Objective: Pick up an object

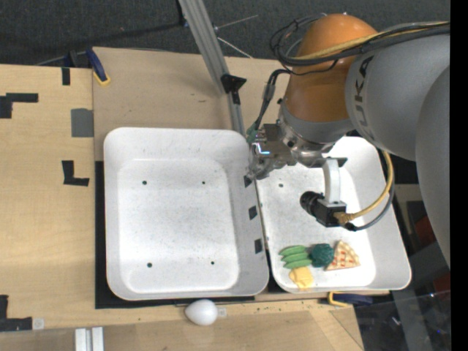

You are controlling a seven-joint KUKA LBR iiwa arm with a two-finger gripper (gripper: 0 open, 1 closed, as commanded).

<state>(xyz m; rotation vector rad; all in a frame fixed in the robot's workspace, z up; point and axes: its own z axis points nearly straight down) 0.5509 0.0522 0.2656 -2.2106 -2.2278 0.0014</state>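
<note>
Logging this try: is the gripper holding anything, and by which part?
Cannot tell. The gripper is at the right bin's left wall; the toys lie apart from it.

The left bin (175,196) is white with fine dark speckles and a few black dots; the right bin (384,265) is plain white. I see a light green piece (295,254), a dark green piece (320,253), a yellow piece (300,276) and an orange slice (342,257) with red spots. The bench (44,218) is pale tan with black marks and one grey patch. The egg-shaped thing (201,312) is white. The arm (409,86) is grey, with an orange band (329,57).
</note>
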